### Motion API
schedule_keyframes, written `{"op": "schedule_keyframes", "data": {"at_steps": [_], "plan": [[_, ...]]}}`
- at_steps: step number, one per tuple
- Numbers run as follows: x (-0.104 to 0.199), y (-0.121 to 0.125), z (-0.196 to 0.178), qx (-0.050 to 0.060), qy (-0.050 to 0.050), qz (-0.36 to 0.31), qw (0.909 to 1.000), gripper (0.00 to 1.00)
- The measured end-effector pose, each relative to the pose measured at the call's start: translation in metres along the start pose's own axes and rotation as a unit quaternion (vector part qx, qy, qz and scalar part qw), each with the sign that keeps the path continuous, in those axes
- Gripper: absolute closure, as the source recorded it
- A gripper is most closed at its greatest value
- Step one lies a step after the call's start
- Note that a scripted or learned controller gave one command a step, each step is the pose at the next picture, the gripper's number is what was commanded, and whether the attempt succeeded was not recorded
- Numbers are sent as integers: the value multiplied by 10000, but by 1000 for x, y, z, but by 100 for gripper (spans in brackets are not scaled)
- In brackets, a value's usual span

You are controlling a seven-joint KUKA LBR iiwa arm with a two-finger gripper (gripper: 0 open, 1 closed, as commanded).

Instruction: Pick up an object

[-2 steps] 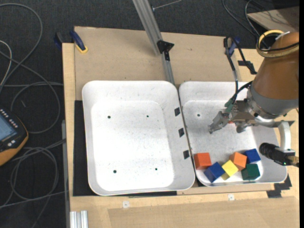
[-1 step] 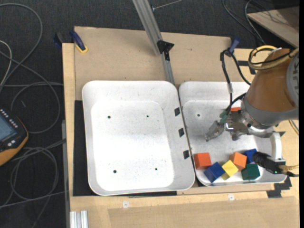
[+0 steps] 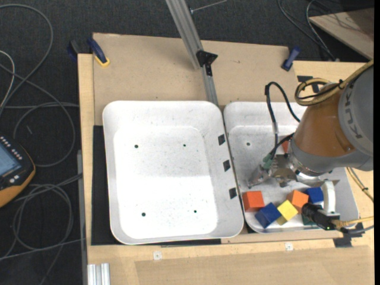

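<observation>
Blocks, location?
— Orange block [image 3: 254,200], blue block [image 3: 268,214], yellow block [image 3: 287,210] clustered at the right bin's [image 3: 243,129] near edge, close to its left wall.

Gripper [image 3: 274,172]?
— Above the bin floor, just beyond the blocks; grip state cannot be told. Left bin [image 3: 119,123] floor lies open.

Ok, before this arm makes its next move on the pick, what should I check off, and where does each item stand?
1. Objects within reach: ok. Orange block, blue block and yellow block lie at the right bin's near edge.
2. Gripper over the right bin: ok, low, just behind the blocks.
3. Gripper centred on a block: not ok, it sits beside them.
4. Anything held: cannot tell.
5. Blocks spaced for a clean grasp: not ok, blue and yellow look touching.
</observation>
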State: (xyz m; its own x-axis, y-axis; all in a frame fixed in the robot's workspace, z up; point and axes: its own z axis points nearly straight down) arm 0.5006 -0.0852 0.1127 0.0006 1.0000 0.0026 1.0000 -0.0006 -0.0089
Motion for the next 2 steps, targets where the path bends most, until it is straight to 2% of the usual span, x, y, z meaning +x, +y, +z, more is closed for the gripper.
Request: {"op": "schedule_keyframes", "data": {"at_steps": [1,2], "plan": [[0,2,-14,-50,-7,-1,10000,100],[-10,2,-69,-77,-19,-3,10000,100]]}}
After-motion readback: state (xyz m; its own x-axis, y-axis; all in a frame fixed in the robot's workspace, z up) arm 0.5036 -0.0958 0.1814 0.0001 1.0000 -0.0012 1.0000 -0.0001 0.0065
